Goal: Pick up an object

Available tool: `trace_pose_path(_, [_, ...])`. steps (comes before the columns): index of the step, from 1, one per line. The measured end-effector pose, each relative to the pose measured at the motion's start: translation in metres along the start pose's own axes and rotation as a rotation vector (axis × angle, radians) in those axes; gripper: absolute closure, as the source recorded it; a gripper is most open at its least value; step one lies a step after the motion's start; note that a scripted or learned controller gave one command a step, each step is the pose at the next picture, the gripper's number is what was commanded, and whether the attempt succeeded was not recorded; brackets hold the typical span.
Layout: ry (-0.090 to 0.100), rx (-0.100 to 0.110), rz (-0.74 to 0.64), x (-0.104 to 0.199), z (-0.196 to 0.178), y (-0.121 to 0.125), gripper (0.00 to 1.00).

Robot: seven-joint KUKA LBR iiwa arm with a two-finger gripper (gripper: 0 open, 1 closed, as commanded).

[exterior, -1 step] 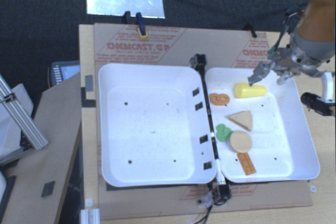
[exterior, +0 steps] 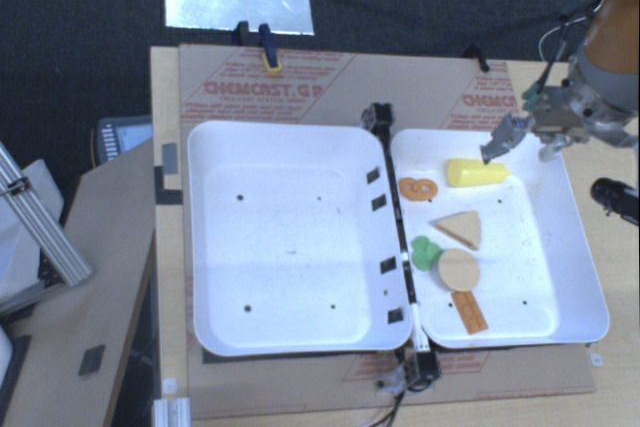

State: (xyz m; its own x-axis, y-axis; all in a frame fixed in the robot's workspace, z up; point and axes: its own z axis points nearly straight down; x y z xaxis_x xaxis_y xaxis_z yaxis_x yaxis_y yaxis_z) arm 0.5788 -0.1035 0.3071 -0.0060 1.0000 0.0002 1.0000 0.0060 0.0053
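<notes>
Open end effector (exterior: 524, 145) above yellow block (exterior: 475, 173); pretzel (exterior: 418, 187) beside.

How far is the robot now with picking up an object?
Nothing looks done yet: the yellow piece, pretzel, sandwich wedge, green piece, round disc and orange strip all lie in the right bin. In hand: the gripper is open above that bin's far edge, beside the yellow piece. Left: descend, close, lift.

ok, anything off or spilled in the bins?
Nothing stands out. The yellow piece, pretzel, sandwich wedge, green piece, tan disc and orange strip all lie inside the right bin; gripper is open above it.
</notes>
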Motion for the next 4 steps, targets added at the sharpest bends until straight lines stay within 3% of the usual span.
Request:
trace_pose_path(1, [-0.001, -0.013, -0.002, 0.028, -0.144, -0.034, 0.0])
trace_pose_path(2, [-0.002, -0.003, -0.003, 0.027, -0.146, -0.033, 1.0])
trace_pose_path(3, [-0.003, -0.007, 0.009, -0.014, -0.231, -0.094, 1.0])
trace_pose_path(4, [0.0, 0.001, -0.003, 0.043, -0.229, -0.09, 1.0])
